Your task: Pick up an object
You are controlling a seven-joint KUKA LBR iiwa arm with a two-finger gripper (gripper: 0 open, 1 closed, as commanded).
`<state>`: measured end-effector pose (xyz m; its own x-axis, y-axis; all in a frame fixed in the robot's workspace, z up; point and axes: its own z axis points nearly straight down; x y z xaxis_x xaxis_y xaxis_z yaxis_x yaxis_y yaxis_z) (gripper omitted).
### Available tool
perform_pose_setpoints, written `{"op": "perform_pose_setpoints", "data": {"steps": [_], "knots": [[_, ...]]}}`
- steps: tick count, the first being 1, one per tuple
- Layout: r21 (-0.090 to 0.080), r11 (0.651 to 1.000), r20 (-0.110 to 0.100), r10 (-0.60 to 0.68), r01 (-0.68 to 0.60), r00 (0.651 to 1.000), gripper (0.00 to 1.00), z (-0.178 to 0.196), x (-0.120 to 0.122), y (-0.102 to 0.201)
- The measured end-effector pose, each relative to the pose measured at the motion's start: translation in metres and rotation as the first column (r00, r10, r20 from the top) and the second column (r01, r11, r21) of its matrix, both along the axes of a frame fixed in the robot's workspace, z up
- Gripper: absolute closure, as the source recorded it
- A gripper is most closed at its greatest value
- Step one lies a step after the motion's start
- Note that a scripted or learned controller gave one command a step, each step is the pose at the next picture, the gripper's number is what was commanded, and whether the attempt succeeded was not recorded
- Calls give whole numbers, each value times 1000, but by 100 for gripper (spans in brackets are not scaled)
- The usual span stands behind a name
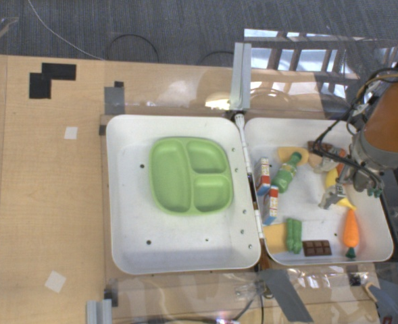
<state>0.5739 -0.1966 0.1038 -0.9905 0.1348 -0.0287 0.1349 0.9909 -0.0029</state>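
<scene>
- The gripper (335, 198) is seen low in the right bin (381, 252), at the frame's right; whether anything is held cannot be told.
- A carrot (350, 229) lies just below it, a yellow piece (332, 177) just above.
- A green divided plate (189, 175) sits in the left bin (128, 248).

A green plate (190, 175) with three compartments lies flat in the left bin (128, 248), well left of the gripper (333, 199). The right bin (382, 247) lies under the gripper. Black marks (50, 79) on the bench (43, 201) sit far to its left
</scene>
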Motion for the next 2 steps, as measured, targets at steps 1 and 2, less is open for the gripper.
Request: {"op": "perform_pose_setpoints", "data": {"steps": [1,2], "knots": [[4,999,-16,48,-48,999,0,-15,33,-7],[5,1000,-15,-23,23,1000,0,-14,-28,-9]]}}
